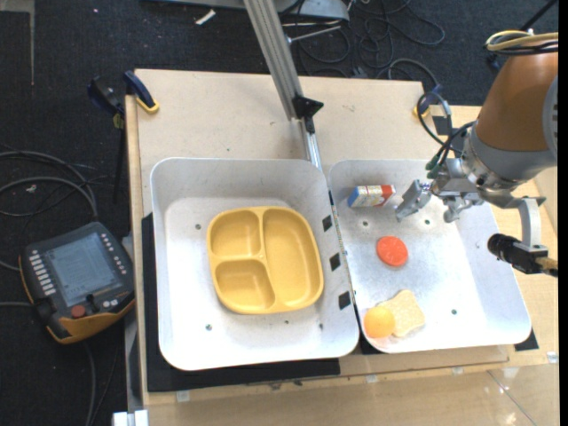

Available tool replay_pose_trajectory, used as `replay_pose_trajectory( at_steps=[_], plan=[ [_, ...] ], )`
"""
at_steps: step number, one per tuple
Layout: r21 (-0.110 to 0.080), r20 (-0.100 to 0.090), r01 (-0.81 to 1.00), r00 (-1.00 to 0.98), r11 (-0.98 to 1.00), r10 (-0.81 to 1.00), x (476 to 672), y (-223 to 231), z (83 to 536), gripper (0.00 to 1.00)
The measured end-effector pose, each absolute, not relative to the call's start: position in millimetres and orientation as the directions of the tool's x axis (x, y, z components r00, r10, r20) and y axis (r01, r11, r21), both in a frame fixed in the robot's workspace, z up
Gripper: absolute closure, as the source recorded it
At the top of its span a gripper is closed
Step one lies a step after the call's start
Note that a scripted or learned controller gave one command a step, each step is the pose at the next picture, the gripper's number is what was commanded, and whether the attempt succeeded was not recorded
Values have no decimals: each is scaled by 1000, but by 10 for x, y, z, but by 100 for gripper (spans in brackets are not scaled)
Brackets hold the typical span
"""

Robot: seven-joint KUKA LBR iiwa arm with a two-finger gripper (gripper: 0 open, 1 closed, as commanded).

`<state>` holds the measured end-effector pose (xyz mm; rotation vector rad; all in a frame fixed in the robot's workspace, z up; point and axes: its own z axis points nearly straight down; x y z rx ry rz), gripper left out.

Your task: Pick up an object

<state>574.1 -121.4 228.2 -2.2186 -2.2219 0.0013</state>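
Gripper (pixel 437 201) over the right bin (pixel 497 313)
Fingers spread, nothing between them — a small carton (pixel 371 195) just beside, red disc (pixel 392 251) below.

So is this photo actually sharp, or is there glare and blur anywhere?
In the camera view, light is even and soft; the yellow tray has faint sheen, the white bins look bright but not washed out. Small items like the carton are slightly soft. The gripper is a little blurred.
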Motion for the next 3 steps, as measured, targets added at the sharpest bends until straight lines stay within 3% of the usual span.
replay_pose_trajectory(
  at_steps=[1,3],
  plan=[
    [-1,1,1000,-1,1,1000,5741,-1214,2282,0],
    [-7,1,1000,1,-1,1000,5704,-1316,1032,0]
  ],
)
